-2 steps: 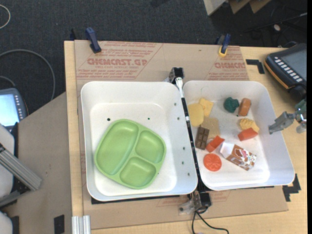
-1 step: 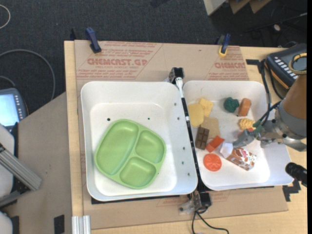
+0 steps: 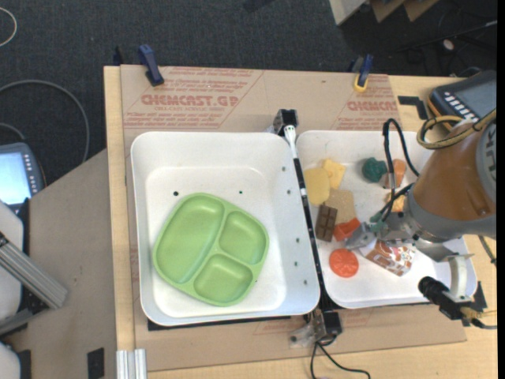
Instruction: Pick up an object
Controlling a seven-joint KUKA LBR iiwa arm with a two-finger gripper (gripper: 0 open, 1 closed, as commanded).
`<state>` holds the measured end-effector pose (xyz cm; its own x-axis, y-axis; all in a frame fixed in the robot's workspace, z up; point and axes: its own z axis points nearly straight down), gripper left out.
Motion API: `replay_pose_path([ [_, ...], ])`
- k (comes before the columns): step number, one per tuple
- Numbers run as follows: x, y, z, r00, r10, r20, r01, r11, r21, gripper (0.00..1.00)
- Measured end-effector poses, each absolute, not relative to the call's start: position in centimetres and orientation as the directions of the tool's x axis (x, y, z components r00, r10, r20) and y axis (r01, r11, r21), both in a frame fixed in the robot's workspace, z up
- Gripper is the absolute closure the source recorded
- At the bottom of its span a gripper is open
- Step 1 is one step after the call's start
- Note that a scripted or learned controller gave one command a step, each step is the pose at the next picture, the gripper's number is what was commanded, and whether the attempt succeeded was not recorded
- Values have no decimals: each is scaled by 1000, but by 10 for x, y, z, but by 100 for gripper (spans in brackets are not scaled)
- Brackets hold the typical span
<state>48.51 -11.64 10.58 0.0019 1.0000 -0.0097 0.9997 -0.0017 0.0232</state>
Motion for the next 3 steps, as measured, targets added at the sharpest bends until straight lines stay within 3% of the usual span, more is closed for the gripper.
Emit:
replay_pose_path([
  [1, 539, -108, 85, -4, 1000, -2, 1000, 4, 5, 0],
  [2, 552, -121, 85, -1, 1000, -2, 1000, 1, 2, 0],
  [3, 607, -143, 85, -2, 1000, -3, 1000, 2, 5, 0],
])
